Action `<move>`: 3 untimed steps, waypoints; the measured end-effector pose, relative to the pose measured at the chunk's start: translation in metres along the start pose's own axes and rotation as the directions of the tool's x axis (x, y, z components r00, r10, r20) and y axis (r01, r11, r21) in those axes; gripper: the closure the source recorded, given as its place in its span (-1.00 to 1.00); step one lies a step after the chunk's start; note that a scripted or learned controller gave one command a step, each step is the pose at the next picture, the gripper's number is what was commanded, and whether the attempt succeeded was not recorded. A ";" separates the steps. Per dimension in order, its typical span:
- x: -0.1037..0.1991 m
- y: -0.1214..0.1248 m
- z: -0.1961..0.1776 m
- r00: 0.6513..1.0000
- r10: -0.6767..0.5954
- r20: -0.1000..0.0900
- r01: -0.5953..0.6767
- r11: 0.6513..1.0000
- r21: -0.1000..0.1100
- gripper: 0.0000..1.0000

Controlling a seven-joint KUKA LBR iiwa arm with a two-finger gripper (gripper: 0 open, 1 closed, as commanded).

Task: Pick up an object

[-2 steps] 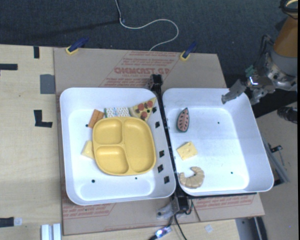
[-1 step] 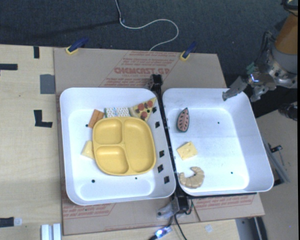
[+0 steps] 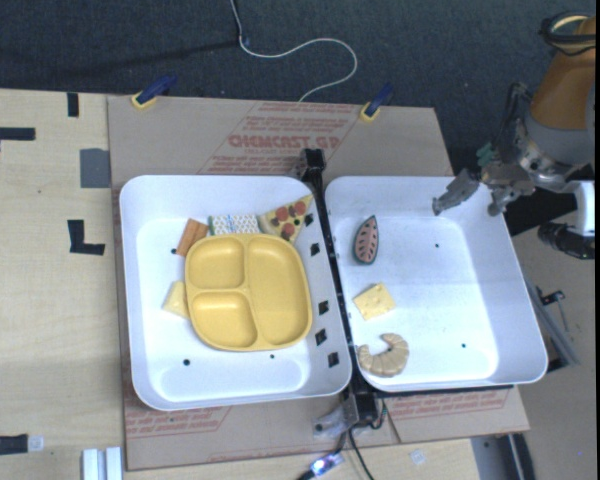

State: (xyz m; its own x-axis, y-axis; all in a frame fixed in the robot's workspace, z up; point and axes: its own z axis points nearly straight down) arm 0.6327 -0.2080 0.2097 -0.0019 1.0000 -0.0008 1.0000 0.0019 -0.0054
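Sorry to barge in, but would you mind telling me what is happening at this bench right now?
The arm is set to pick up an object, and nothing is grasped yet. Its gripper hangs open over the right bin's far right corner, with nothing between the fingers. That bin holds a watermelon slice, a cheese wedge and a croissant along its left side. The left bin holds a yellow tray lying over several other toy foods.

red printed lettering on cardboard sheet (image 3: 280,133) under the bins, appears upside down from this camera, too blurred to read, no other legible text, labels or numbers
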 end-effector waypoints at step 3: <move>-0.002 0.000 0.127 1.000 -0.001 0.002 0.001 1.000 -0.003 -1.00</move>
State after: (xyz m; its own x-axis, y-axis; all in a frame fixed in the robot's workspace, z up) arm 0.6321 -0.2098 0.0822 -0.0033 1.0000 -0.0024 1.0000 0.0033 -0.0020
